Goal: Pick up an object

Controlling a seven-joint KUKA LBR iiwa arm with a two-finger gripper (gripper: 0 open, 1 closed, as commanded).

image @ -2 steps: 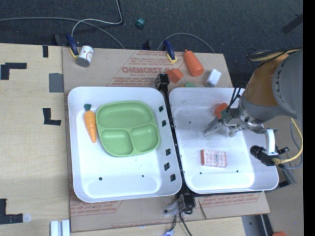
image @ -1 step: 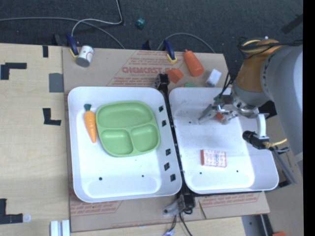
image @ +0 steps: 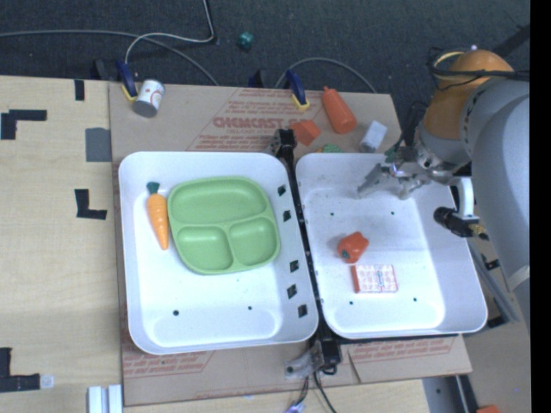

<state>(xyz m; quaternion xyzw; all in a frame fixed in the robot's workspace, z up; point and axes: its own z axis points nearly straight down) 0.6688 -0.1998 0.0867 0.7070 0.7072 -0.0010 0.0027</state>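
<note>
— What am I looking at, biggest first?

— Two shallow white plastic bins side by side, the left bin (image: 138, 317) and the right bin (image: 430, 312). In the left one I count one pale green divided plate (image: 225, 224) and, just beside it, one orange toy carrot (image: 158, 218) lying along the bin's left wall.

— And the pick candidates?

— In the right bin: one flat pink-and-white packet (image: 374, 278) and one small orange-red chunky toy (image: 352, 247), near each other and lying loose, I judge scattered for grasp trials.

— The arm?

— The grey two-finger gripper (image: 389, 179) hangs over the right bin's far end, well apart from both. Its fingers look splayed apart — nothing between them.
</note>
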